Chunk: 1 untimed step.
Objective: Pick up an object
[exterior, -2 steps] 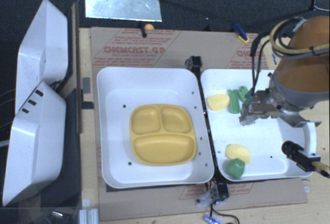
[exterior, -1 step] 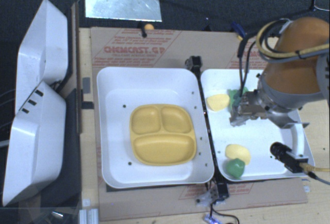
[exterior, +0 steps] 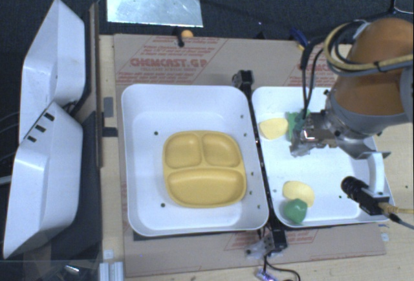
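The arm reaches in from the right and its gripper (exterior: 303, 136) sits low in the right bin (exterior: 336, 95), near that bin's upper left part. A small green object (exterior: 292, 121) shows right at the gripper's left edge, touching or nearly touching the metal, and a pale yellow piece (exterior: 273, 128) lies just beyond it, further left, close to the wall shared with the left bin (exterior: 139, 144). Whether the gripper is spread, pressed together or pinching the green object I cannot tell; the wrist hides that part. The likely target lies to the left of the gripper, so the coming move seems to turn on a short leftward reach or a closing right there. The pale yellow piece has its long axis running roughly left to right. Well apart, toward the near wall of the right bin, a yellow lump (exterior: 299, 191) rests touching a green ball (exterior: 295, 210). The left bin holds a yellow 3-compartment tray (exterior: 204, 168).
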### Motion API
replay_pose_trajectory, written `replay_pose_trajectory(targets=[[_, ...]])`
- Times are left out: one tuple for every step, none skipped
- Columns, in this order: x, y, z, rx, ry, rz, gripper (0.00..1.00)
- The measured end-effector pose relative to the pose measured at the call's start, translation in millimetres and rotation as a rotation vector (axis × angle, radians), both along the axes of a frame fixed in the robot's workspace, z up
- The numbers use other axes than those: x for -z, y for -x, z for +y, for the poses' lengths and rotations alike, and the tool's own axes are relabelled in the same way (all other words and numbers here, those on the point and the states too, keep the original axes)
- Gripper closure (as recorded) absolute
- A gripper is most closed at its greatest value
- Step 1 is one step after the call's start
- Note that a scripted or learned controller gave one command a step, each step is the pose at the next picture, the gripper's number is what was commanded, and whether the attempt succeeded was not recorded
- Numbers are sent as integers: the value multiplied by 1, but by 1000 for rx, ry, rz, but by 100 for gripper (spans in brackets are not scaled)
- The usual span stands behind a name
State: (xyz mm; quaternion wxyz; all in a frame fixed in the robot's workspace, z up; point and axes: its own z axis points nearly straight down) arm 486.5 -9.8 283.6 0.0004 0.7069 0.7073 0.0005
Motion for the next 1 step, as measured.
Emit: replay_pose_trajectory(targets=[[-13, -34, -6, -49, 0, 0, 100]])
